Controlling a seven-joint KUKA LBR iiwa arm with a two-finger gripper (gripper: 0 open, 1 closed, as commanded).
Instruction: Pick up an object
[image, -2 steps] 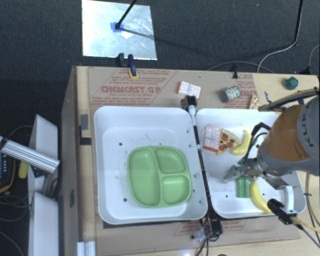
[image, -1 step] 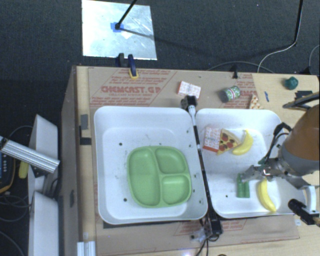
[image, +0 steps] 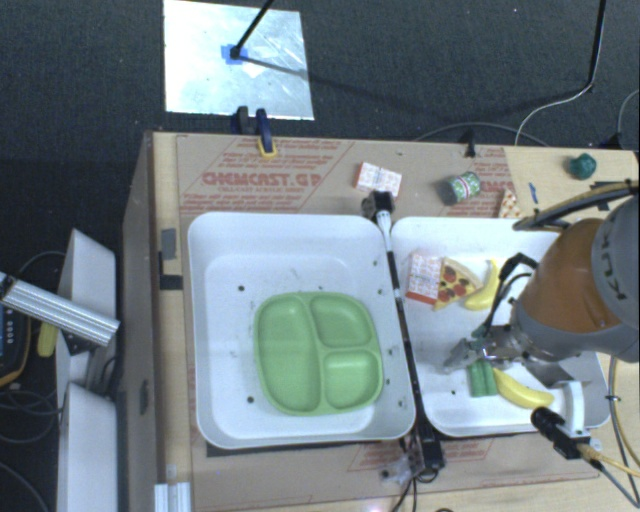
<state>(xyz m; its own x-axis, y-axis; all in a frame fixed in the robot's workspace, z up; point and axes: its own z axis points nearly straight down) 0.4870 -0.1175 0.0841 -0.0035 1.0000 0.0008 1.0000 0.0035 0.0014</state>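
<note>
Yellow banana (image: 523, 390) lay in right bin (image: 440, 420) beside green block (image: 481, 379); end effector (image: 470, 352) hovered just above them, grip state unclear.

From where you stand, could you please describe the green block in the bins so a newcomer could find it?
Look in the right bin, near its front edge. Beside the gripper, the green block lies touching a yellow banana, the bin's sole green item.

left bin (image: 215, 260): green tray (image: 318, 352) central | right bin (image: 440, 240): banana (image: 522, 390), carton (image: 422, 277) crowd
</note>
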